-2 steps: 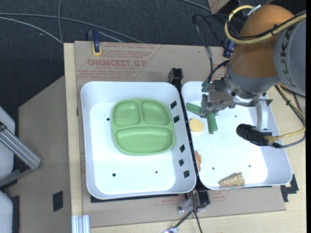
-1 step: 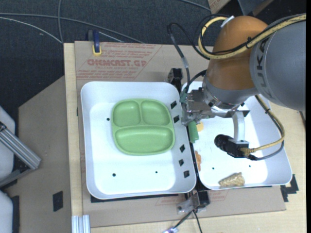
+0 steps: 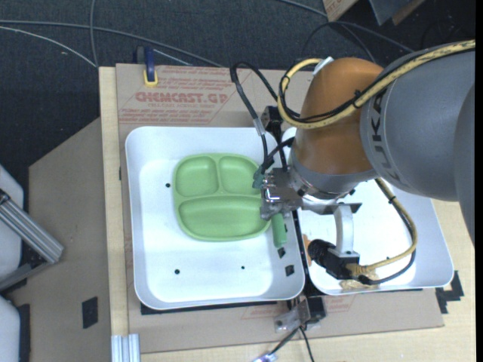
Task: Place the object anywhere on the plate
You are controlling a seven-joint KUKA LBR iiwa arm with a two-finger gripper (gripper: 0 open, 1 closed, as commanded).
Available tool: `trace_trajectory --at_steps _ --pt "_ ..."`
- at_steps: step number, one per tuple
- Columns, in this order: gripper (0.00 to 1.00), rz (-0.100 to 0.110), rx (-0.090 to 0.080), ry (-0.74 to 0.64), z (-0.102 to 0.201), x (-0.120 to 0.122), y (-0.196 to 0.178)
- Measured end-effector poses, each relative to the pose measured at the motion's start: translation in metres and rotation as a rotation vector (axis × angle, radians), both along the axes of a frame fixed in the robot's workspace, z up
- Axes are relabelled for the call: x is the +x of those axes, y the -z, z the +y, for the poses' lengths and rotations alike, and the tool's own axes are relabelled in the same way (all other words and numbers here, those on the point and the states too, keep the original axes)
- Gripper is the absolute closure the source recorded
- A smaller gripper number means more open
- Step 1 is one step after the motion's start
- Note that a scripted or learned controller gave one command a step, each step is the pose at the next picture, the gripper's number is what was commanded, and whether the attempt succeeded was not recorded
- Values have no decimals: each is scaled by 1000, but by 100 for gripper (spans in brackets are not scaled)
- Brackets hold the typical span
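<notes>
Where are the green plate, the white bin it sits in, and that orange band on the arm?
green plate (image 3: 219, 198), camera view, middle of its large compartment
left bin (image 3: 155, 274), camera view, bare floor near the front
orange band (image 3: 339, 100), camera view, its rounded top

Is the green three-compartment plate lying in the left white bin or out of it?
In. The green three-compartment plate lies flat inside the left white bin, with white bin floor showing around it on the left and below.
</notes>
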State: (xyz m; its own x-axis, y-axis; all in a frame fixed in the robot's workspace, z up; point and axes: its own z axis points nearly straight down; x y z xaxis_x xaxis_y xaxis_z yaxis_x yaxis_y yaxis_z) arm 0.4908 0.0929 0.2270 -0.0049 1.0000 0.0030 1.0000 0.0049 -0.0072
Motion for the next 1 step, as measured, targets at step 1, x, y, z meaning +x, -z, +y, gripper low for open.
trace_trajectory --at_steps 1 --pt "100 -6 0 1 33 -10 -8"
